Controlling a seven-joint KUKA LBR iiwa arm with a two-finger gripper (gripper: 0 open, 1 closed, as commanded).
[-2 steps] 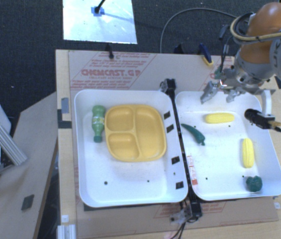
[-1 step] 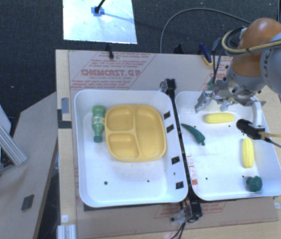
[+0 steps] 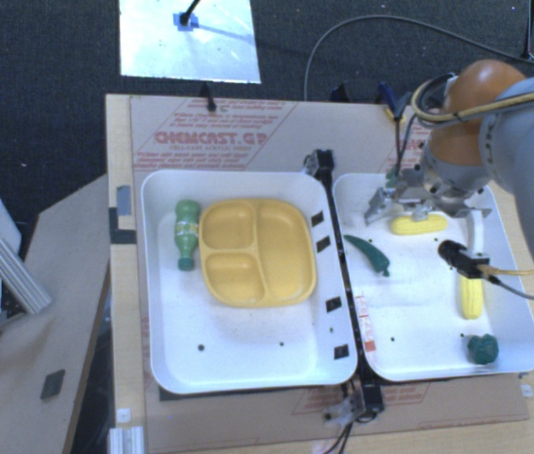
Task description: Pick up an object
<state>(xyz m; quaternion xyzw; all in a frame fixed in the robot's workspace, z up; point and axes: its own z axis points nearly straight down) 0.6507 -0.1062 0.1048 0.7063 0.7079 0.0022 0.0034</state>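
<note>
Camera view: the gripper (image 3: 406,204) hangs right over a banana (image 3: 419,224) lying crosswise in the right bin (image 3: 512,343); whether it is open, I cannot tell.

The bins (image 3: 248,367) look like smooth white plastic, slightly glossy. The yellow tray (image 3: 252,252) is matt plastic. The worktop (image 3: 68,253) looks like plain wood board.

robotics lab | bench (image 3: 248,126) | two white bins (image 3: 167,348) | cabled arm (image 3: 522,121)
</note>
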